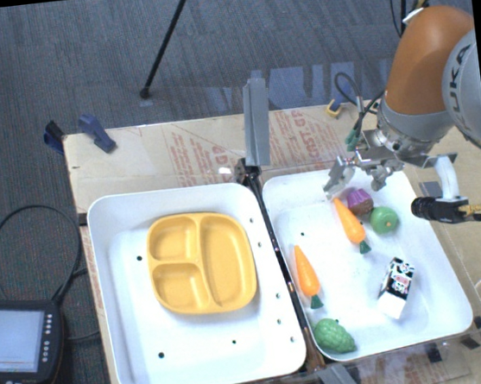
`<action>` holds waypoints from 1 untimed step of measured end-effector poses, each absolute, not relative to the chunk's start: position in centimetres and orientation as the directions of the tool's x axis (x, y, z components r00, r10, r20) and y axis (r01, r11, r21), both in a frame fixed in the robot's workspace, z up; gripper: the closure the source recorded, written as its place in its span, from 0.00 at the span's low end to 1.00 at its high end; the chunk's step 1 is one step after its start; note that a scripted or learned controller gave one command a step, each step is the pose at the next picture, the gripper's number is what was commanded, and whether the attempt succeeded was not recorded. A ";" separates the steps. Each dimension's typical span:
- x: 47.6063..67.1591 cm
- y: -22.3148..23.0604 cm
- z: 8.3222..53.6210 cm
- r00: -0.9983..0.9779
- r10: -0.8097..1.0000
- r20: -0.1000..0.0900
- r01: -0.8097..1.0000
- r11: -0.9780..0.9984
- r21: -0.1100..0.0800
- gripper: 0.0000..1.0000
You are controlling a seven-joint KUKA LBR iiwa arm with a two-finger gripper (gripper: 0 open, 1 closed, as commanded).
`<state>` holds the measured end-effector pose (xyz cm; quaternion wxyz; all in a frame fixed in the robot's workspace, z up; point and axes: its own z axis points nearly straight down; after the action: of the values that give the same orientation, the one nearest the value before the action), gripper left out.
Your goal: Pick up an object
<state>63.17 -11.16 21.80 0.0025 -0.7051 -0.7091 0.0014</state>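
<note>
Far to the hand's left, across the divider, the left bin [117,245] carries a yellow divided plate [201,261], well apart from anything the hand could take just now. The divider [267,218] between the bins runs up the picture, and the right bin [442,275] begins just past it.

Inside that bin, below and to the left of the hand, a carrot [306,273] lies with its long axis nearly up-and-down the picture, green tip toward the near rim. Below it, near the front wall, sits a knobbly green vegetable [334,335]. Closer in, a second carrot [350,223] lies just beneath the hand, slanting down to the right, its top end almost under the left finger.

The hand [357,174] hovers at the far end of the right bin, its two fingers spread apart with nothing between them. Directly below it, touching the second carrot's upper end, is a small purple vegetable [360,202]; this looks the likeliest target, lying almost straight under the open fingers. Just right of that sits a round green fruit [384,219], near but seemingly not touching. Further down and right of the hand, a small milk carton [396,286] stands tilted in open floor.

Room is tight around the purple piece: carrot on one side, green fruit on the other, and the bin's far wall close behind the hand. A finger coming down may strike the carrot. The carton and lower carrot have clearer space around them.
</note>
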 end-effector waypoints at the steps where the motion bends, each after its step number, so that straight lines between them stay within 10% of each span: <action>1: 64.4 -13.0 8.5 -0.104 0.995 0.002 0.995 0.104 -0.004 0.00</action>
<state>64.39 -13.04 8.51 0.0022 -0.6694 -0.7429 0.0007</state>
